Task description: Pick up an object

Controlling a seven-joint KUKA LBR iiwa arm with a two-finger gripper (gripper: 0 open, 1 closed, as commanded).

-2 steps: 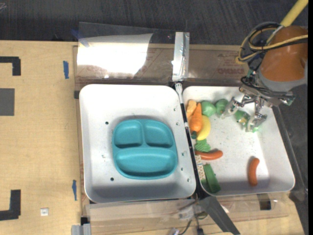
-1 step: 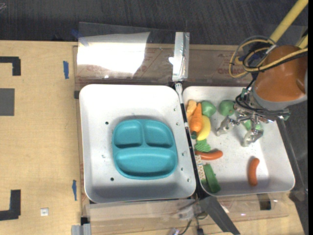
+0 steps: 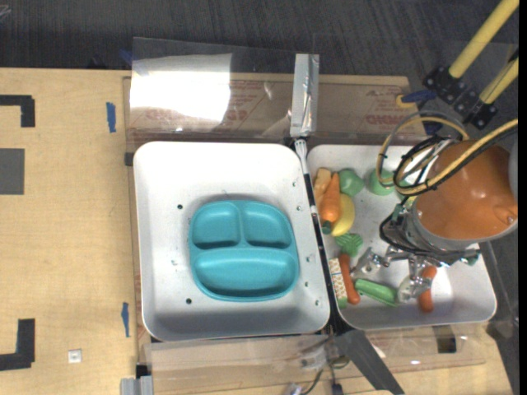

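Observation:
The right white bin (image 3: 469, 307) holds several toy foods. An orange carrot (image 3: 329, 202) and a yellow piece (image 3: 345, 217) lie along its left wall, with green pieces (image 3: 351, 180) behind them and another green piece (image 3: 351, 243) in front. A red sausage (image 3: 347, 285) and a long green piece (image 3: 375, 291) lie near the front wall. My gripper (image 3: 400, 271) hangs low over the bin's front middle, open, with bare bin floor between its fingers. A small orange-red piece (image 3: 426, 300) lies just beside the right fingertip (image 3: 418, 281). The arm's orange band (image 3: 465, 196) hides the bin's right part.
The left white bin (image 3: 156, 179) holds a teal divided plate (image 3: 243, 248). A metal divider (image 3: 303, 97) and clear sheet stand behind the bins. Black and yellow cables (image 3: 412, 163) loop over the right bin's back. Wooden benchtop (image 3: 58, 220) lies to the left.

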